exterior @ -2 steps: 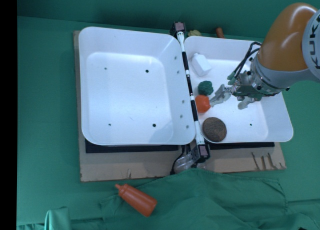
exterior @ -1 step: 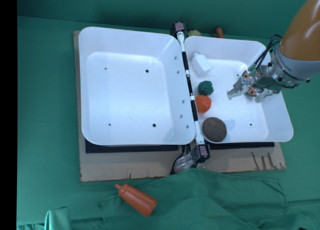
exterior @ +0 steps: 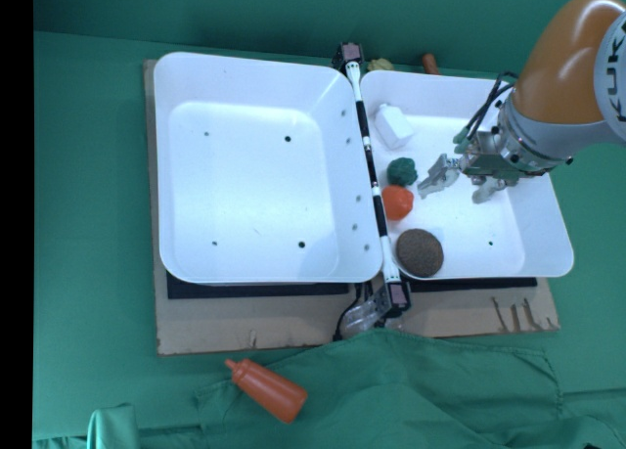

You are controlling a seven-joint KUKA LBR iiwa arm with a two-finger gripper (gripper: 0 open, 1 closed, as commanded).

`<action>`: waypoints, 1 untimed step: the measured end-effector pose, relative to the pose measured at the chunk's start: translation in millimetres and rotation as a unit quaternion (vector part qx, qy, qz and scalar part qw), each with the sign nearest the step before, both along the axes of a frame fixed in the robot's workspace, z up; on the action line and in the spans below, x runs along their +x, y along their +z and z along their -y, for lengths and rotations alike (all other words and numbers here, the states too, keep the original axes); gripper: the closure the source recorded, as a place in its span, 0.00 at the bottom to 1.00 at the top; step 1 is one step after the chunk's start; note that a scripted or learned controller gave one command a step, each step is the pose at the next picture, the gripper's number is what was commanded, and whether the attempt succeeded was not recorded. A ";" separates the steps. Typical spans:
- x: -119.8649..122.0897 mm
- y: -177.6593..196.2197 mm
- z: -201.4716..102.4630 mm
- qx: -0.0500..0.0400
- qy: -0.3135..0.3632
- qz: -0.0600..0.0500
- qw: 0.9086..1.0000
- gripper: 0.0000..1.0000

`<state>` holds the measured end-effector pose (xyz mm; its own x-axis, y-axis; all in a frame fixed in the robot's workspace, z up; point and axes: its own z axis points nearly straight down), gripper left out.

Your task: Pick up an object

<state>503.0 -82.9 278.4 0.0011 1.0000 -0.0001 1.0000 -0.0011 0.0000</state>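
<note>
Several objects lie in the right bin [exterior: 548, 242]: a white block [exterior: 393, 124] at the back left, a dark green lump [exterior: 402, 171], an orange-red piece [exterior: 396, 202] against the left wall, and a brown round disc [exterior: 419, 252] at the front left. My gripper [exterior: 460, 183] hangs over the middle of this bin, just right of the green lump. Its two fingers are spread open, one finger [exterior: 435, 176] pointing toward the green lump, and nothing sits between them.
The left bin [exterior: 176, 85] sits beside the right one, with a black-and-white divider bar [exterior: 370, 163] between them. An orange bottle [exterior: 266, 388] lies on the green cloth in front. Two small items [exterior: 428, 63] rest behind the right bin.
</note>
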 end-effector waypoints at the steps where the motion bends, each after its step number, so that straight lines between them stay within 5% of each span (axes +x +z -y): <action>1: -37.7 -34.3 29.1 0.000 -0.004 -0.001 1.000 0.00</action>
